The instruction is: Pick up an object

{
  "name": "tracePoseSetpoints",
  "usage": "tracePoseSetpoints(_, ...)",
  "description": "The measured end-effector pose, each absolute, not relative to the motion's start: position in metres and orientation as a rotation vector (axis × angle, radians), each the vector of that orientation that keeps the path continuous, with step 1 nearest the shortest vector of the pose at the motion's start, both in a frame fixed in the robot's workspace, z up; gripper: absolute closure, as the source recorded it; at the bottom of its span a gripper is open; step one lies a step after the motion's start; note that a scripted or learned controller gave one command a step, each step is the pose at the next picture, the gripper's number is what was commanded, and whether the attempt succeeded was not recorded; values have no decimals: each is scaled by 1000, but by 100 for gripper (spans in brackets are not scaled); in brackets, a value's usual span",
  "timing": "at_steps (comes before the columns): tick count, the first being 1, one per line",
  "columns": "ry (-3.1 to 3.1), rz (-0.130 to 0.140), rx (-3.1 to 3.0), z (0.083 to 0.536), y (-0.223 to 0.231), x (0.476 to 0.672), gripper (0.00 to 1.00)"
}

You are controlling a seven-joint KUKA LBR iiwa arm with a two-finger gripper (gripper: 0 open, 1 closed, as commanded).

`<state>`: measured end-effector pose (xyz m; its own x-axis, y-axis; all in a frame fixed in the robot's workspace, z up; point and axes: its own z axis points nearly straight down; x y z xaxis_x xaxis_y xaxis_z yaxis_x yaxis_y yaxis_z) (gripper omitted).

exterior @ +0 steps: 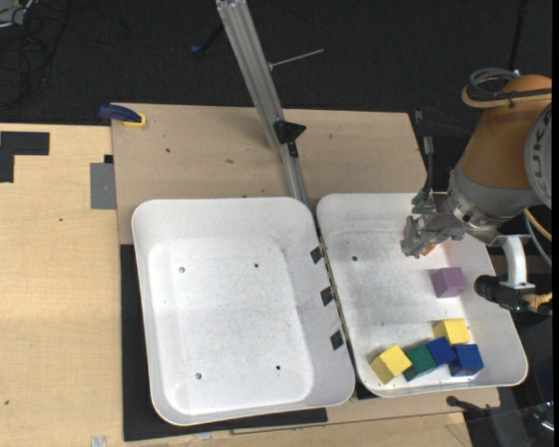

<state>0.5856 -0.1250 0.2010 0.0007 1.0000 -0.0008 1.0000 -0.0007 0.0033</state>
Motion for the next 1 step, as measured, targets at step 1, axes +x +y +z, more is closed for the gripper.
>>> tracePoseSetpoints(1,2220,3,2219,251,-126,586,100)
